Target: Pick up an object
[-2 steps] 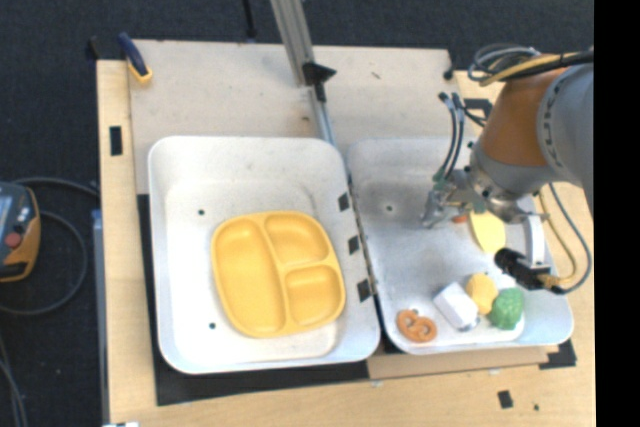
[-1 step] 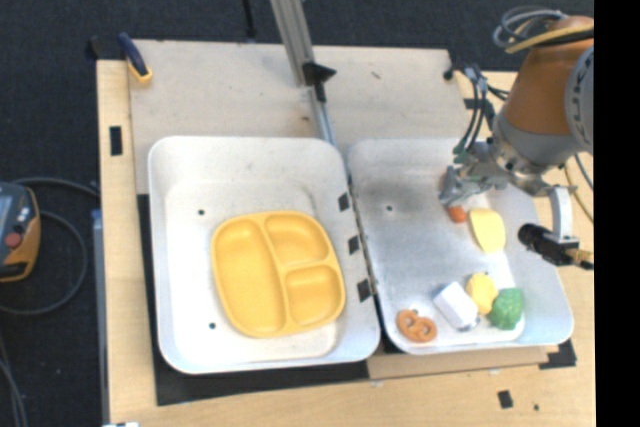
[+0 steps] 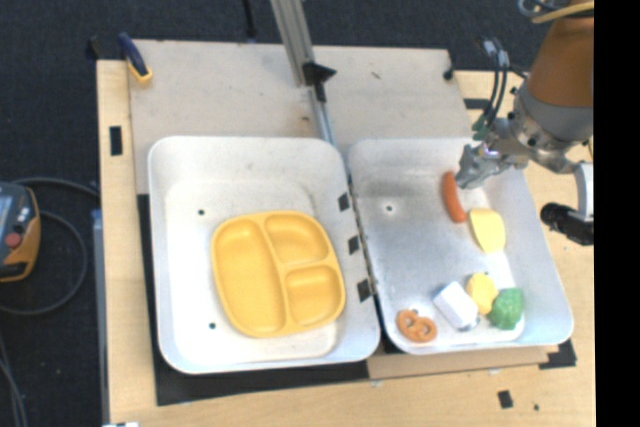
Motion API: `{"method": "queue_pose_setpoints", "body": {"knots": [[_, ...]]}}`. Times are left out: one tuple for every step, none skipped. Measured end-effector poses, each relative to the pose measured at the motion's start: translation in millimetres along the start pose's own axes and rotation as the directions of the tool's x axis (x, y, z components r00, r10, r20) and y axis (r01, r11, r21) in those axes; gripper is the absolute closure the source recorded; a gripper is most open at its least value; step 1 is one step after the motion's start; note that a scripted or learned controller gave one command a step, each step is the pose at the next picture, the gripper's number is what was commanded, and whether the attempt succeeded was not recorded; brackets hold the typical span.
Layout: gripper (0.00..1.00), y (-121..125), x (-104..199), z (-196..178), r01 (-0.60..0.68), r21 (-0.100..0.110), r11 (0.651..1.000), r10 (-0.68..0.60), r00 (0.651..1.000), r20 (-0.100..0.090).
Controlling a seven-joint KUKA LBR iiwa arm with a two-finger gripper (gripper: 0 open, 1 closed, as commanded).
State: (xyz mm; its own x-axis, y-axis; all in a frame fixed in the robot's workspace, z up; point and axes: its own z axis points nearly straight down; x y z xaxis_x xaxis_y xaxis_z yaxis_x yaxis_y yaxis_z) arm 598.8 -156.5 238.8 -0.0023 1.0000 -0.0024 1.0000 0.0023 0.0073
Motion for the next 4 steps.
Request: {"method": "queue_pose_setpoints", "body": {"knots": [[1.0,0.8,-0.7,-4.0,0.002,0.005,1.0,-0.002,1.0,-0.001],[1.0,-8.5,58.1,-12.6,0.005,0.005,1.0,-0.005,1.0,-0.004],[1.0,-10.8,107.2,-20.1,0.005,0.006,1.0,-0.005,1.0,-0.004],[1.0,-14.3,162.9,-25.1,0.006,0.006,1.0,-0.006,1.0,-0.004]]}}
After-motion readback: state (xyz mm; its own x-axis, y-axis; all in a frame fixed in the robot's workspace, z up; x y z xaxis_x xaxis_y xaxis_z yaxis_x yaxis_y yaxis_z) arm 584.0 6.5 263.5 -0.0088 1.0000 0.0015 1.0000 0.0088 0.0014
